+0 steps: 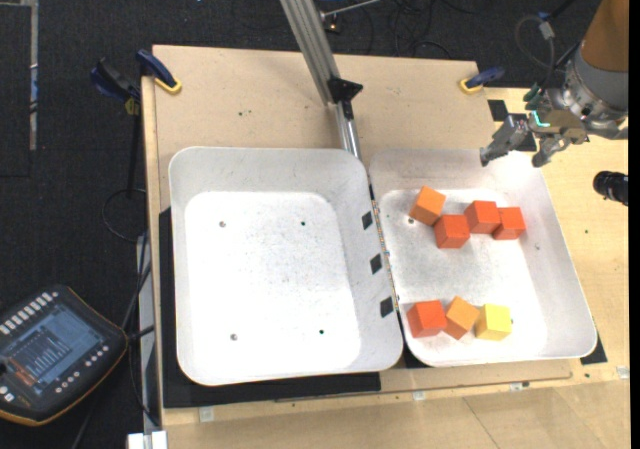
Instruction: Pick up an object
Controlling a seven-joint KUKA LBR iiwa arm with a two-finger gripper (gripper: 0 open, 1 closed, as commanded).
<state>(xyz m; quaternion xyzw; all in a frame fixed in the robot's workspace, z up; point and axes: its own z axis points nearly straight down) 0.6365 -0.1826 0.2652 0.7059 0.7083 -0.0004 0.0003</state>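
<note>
Wooden bench (260, 97), two white bins (200, 177), seven blocks (452, 231) in right one, gripper (522, 150) spread wide above its far edge, holding nothing

Two bins sit side by side on the bench (260, 87), the left bin (200, 177) at frame centre, the right bin (555, 267) at right. Inside the right bin, four blocks (470, 220) cluster in its upper half and three blocks (460, 318) line up in its lower half. The end effector (523, 145) hangs over the right bin's upper edge. A handheld controller (50, 352) lies at lower left, off the bench
</note>
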